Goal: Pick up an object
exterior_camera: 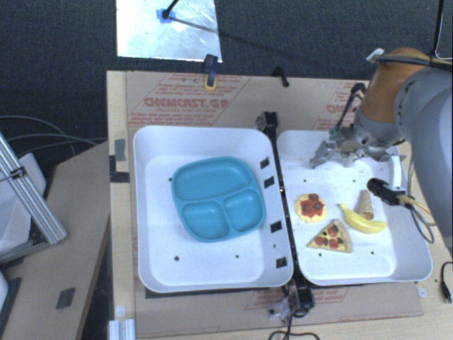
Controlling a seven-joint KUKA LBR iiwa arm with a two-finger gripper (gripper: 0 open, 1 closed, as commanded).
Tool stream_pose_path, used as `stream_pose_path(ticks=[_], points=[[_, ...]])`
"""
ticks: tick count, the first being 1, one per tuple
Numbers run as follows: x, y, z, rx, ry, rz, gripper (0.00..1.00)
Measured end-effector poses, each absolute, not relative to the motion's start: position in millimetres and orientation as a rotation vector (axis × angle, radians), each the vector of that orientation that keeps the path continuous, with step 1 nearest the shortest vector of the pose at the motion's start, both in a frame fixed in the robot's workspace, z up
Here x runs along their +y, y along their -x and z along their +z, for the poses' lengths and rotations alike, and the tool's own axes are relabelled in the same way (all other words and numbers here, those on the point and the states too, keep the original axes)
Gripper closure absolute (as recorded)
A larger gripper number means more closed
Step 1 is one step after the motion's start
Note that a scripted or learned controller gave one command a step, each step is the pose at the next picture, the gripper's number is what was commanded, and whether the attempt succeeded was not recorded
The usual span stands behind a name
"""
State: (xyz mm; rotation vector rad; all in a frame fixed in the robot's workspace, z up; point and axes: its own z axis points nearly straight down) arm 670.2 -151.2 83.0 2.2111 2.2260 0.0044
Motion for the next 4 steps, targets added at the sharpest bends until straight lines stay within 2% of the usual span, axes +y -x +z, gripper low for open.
stream_pose_path(ticks=[1,2,3,4], points=[[-86.0,-669.0,132.7,2.227,-2.214,0.003,0.00],[-96.8,-652.2,82.3,2.223,-2.221,-0.001,0.00],[-79.0,-671.5,192.2,2.222,-2.207,0.013,0.00],[-111.1,-614.9,82.5,2.223,-2.227,-0.006,0.00]])
